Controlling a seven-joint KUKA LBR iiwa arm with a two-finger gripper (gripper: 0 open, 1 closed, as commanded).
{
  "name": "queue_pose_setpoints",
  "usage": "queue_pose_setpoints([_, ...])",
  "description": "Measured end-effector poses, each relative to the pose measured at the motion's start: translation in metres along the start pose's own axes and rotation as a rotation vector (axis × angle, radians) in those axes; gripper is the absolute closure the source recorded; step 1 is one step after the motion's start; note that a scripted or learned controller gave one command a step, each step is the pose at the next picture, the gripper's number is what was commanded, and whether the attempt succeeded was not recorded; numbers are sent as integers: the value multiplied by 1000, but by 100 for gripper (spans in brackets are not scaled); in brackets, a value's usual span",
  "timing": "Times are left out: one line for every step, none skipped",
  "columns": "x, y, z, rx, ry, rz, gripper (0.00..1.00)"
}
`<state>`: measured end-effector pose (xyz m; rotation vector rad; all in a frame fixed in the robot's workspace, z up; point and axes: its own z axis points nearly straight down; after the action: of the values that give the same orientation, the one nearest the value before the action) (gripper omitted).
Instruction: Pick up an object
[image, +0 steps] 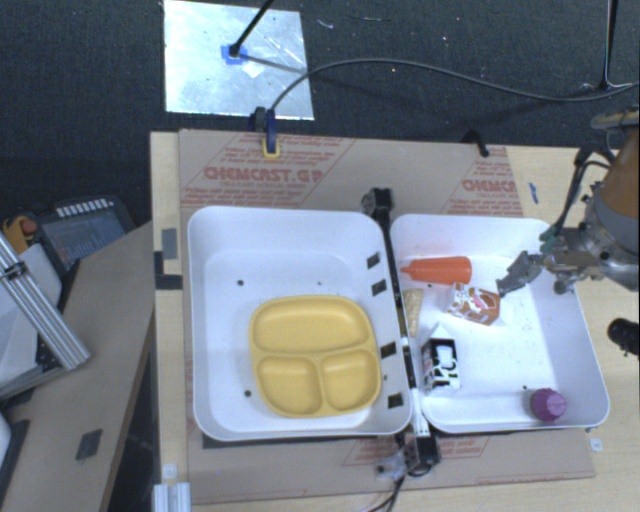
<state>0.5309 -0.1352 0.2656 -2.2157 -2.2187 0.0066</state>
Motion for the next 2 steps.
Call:
queue_pose_setpoints([0, 2, -5, -9, -2, -2, 0])
queue_pose_setpoints([11, 0, 49, -5, 0, 0, 0])
